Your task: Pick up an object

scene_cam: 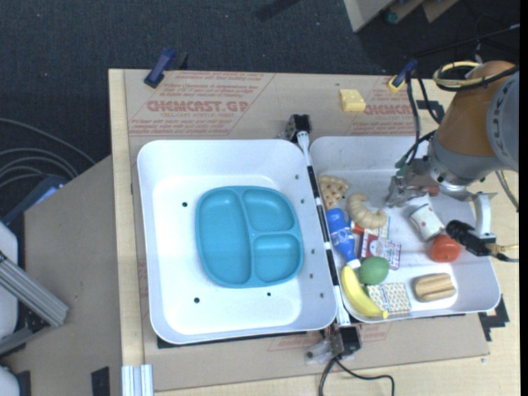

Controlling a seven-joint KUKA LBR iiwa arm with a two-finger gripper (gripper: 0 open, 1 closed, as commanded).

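The bench spreads under everything, brown board with red print, and on it sit the two white bins side by side. The left bin carries a blue divided tray dead centre, its long axis running from about ten o'clock to four o'clock. The right bin holds the clutter.

The arm comes in from three o'clock, grey with its orange band up at one o'clock of the right bin, and the gripper hangs low over the bin's upper middle. How far the tool is open I cannot tell from this angle, and nothing shows clearly in its grasp.

Now the goods. A banana lies at the bin's seven o'clock corner, long axis running eleven to five, curving toward the bottom wall. A bread roll sits at five o'clock, lying nearly three to nine. A blue bottle lies along the left wall, pointing roughly twelve to six. A white cup lies tilted just below the gripper, at its five o'clock. A green lime touches the banana's upper side. A red tomato sits just beside the cup. A yellow block rests on the bench outside, at twelve o'clock.
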